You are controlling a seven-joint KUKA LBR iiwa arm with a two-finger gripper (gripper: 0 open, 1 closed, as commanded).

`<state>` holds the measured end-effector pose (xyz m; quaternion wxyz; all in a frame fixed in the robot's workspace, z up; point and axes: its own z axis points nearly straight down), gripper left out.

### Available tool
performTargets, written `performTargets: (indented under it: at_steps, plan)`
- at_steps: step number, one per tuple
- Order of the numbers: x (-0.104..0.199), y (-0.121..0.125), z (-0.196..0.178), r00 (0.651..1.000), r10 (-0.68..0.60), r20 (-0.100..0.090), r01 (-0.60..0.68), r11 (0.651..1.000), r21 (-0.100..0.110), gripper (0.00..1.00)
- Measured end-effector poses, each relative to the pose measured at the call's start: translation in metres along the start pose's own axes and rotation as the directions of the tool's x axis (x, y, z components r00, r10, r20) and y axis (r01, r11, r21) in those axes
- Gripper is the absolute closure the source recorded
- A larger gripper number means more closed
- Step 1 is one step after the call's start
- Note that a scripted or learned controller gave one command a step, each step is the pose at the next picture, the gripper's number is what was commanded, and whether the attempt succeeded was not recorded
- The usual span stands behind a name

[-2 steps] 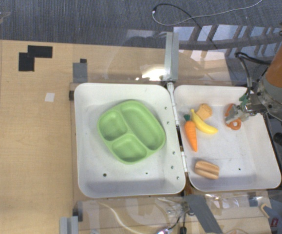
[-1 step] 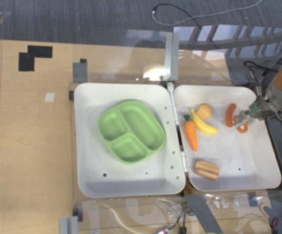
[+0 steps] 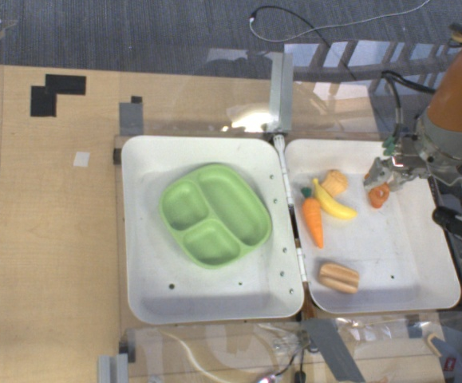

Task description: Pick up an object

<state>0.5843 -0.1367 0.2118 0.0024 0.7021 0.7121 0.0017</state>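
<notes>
My gripper (image 3: 381, 182) hangs over the upper right part of the right bin (image 3: 422, 294), directly above a small red-orange object (image 3: 379, 197) and touching or nearly touching its top. Left of it lie a yellow banana (image 3: 334, 204), a round tan piece (image 3: 336, 182) and an orange carrot (image 3: 314, 222). A tan hot-dog roll (image 3: 339, 277) lies near the bin's front.
The left bin (image 3: 147, 294) holds a green divided plate (image 3: 215, 214). A metal post (image 3: 282, 94) stands behind the wall between the bins. The grey arm with its orange band (image 3: 458, 102) comes in from the right, with black cable beside it.
</notes>
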Motion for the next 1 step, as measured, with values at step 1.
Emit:
performTargets:
  at_steps: [1]
  plan:
    - [-0.0095, 0.0072, 0.0187, 0.982, 0.190, 0.001, -0.190, 0.982, 0.002, 1.00]
